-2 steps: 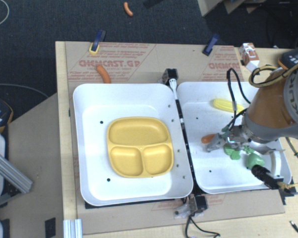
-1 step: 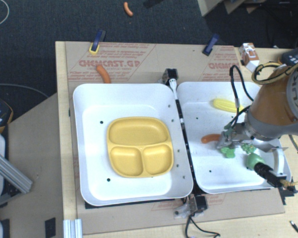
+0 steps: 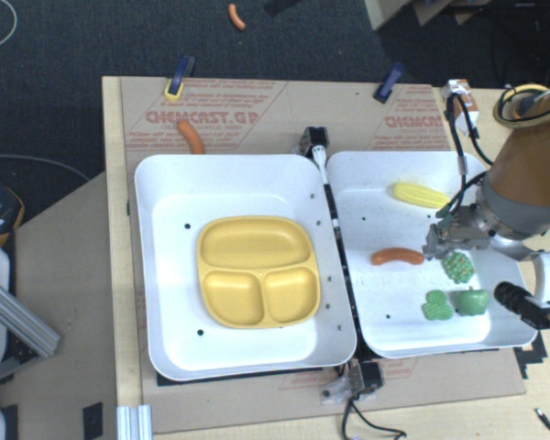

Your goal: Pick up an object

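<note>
The arm comes in from the right side, and its hand (image 3: 451,241) hangs low inside the right bin (image 3: 367,246), just above a small green knobbly toy (image 3: 456,267) that looks like a bunch of grapes. I judge that this is the approach step: the hand is lined up over something, but nothing is lifted and I see nothing held. Whether the hand is apart or together I cannot tell, because the wrist and its cables cover it from above. I take the grape toy as my landmark. The orange sausage (image 3: 397,258) lies just left of it, smooth and long with rounded ends. The yellow corn cob (image 3: 419,193) lies above it, further back in the bin, and its surface looks ribbed. Below the grape toy are two more green pieces, a lumpy one like broccoli (image 3: 436,306) and a smoother one like a pepper (image 3: 471,301), close together. All seem to be light plastic play food, a little shiny. Far to the left of the grape toy, in the left bin (image 3: 165,246), rests a yellow plastic tray (image 3: 257,271) with three rounded compartments. The next move, I think, calls for a short straight descent and a firm closing, because such bumpy round plastic may slip.
</note>
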Controlling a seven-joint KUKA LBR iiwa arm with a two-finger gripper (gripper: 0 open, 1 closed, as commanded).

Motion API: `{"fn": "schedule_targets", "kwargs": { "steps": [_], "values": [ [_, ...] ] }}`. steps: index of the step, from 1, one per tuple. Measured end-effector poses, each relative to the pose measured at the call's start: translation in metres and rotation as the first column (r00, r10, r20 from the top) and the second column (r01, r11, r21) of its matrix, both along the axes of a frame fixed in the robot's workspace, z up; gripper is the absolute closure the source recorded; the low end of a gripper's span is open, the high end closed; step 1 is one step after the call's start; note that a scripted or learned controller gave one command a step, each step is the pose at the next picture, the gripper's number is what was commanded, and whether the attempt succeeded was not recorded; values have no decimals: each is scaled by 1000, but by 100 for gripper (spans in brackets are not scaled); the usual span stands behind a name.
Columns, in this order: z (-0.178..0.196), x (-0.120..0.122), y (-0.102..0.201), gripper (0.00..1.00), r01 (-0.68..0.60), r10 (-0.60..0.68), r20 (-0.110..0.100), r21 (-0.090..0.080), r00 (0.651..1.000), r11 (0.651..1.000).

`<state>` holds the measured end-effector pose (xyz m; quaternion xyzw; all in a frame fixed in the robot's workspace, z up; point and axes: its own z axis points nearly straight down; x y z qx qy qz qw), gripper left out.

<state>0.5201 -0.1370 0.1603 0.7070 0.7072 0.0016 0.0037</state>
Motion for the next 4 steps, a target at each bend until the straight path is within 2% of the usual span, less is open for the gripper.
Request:
{"fn": "schedule_targets", "kwargs": {
  "steps": [1,2,3,4],
  "values": [
    [45,3,-6,100,0,0,0,0,1000,1000],
    [66,4,-7,100,-1,1,-2,1,1000,1000],
    [73,-14,51,100,-5,5,-9,7,1000,1000],
    [62,-41,94,100,-4,4,-13,6,1000,1000]
  ]
}}
